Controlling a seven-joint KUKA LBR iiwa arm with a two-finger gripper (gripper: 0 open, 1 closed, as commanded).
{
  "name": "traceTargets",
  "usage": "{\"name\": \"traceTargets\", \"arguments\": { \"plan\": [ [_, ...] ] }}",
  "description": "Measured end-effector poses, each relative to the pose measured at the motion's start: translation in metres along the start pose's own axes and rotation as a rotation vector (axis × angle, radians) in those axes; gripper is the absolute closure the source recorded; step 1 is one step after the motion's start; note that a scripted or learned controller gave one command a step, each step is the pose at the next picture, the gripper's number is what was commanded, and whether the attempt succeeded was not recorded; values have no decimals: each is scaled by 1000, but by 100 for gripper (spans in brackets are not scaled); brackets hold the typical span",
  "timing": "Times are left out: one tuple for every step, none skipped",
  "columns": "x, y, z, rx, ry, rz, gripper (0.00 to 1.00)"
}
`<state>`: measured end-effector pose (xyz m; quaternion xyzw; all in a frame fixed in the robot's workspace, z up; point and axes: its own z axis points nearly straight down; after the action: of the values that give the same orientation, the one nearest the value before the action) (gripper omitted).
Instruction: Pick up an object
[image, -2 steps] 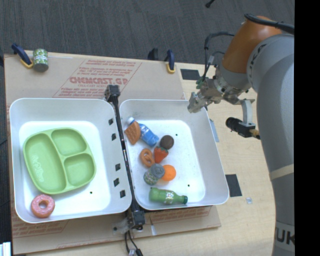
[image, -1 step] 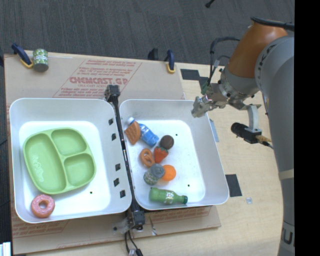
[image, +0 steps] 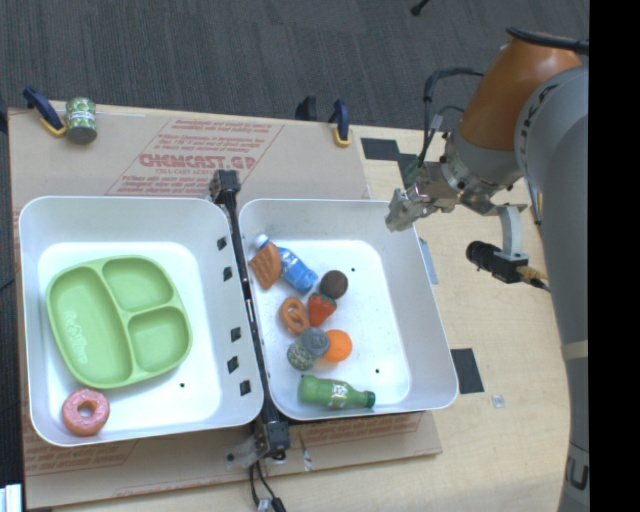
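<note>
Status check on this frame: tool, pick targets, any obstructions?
Tool above right bin's far right corner, nothing held. Toys clustered mid-bin, green bottle nearest front wall. Nothing blocking from above.

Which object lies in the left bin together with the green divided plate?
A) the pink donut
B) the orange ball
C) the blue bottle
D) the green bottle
A: the pink donut lies in the left bin, just below the green divided plate; the other things are in the right bin.
</note>
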<state>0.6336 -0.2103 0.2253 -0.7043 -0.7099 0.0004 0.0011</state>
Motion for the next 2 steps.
{"name": "traceTargets", "arguments": {
  "plan": [
    [0, 1, -11, -1, 0, -4, 100],
    [3, -27, -5, 1, -2, 3, 100]
  ]
}}
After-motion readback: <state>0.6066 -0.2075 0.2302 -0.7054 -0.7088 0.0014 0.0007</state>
